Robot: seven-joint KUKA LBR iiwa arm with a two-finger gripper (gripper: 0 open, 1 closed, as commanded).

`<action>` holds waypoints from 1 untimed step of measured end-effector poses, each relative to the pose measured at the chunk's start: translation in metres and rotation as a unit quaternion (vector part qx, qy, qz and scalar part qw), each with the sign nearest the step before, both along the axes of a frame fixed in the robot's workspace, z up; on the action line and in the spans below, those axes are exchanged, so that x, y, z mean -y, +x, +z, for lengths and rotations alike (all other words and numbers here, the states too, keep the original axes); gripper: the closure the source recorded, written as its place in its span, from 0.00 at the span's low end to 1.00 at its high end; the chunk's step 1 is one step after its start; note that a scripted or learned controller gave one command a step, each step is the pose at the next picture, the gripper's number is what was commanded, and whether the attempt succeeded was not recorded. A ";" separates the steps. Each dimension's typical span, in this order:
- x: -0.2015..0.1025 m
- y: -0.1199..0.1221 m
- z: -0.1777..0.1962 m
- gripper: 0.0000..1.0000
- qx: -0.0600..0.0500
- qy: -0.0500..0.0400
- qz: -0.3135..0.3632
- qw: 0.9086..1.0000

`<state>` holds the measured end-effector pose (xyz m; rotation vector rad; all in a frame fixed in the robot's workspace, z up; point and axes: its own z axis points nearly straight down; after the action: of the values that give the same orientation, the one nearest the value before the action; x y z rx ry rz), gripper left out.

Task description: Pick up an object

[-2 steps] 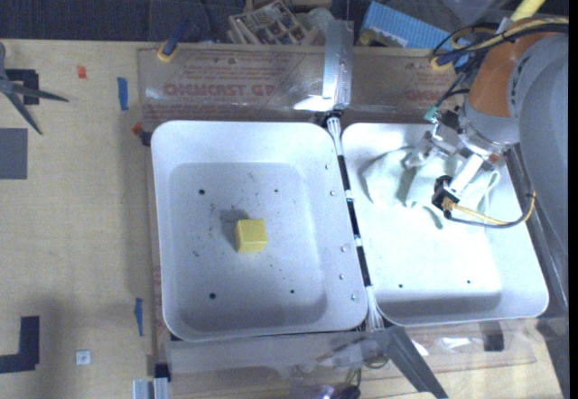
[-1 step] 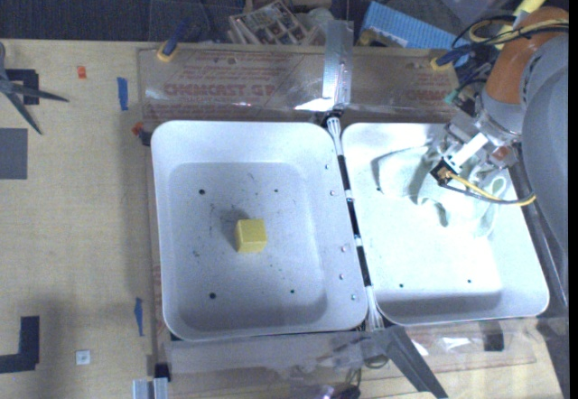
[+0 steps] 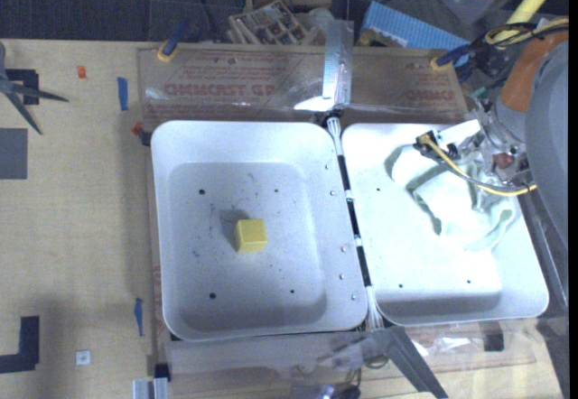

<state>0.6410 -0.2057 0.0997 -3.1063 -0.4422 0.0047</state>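
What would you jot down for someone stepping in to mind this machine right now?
Pincer: hanging over the right bin, fingers spread, nothing between them.
Yellow block: lying alone on the floor of the left bin, near its middle, well apart from the pincer.
Done: nothing picked up yet.
Left: bring the arm across to the left bin, close on the block, and lift it.

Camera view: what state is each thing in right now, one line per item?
Yellow block: lying loose in the left bin, untouched.
Right bin: the arm is over it.
Hand: low over the right bin, nothing seen between its fingers.
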 end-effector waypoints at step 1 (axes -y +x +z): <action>-0.026 -0.004 -0.010 0.00 0.003 -0.003 0.121 0.993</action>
<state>0.6371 -0.1796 0.0893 -3.0365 -0.8153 -0.0032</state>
